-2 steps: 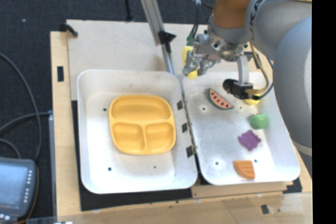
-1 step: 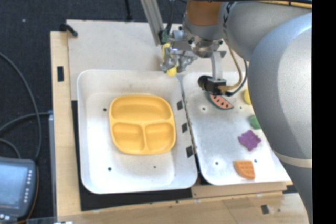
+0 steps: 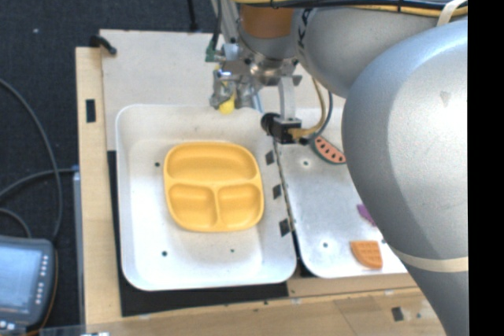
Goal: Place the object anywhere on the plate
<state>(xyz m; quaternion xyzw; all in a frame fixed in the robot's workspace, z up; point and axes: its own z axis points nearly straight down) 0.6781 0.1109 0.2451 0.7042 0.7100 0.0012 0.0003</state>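
The tool [image 3: 227, 100] hangs over the far edge of the left bin [image 3: 134, 248], closed on a small yellow object [image 3: 227, 106]; the yellow plate [image 3: 213, 185] lies nearer the camera, just below it

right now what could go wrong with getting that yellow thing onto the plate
1. The claw sits over the far rim of the left bin, well short of the yellow plate; a release here would likely miss it.
2. Only a bit of the small yellow object shows at the claw's tip, so the grip may be weak.
3. The plate's raised dividers could tip or roll whatever lands on them.
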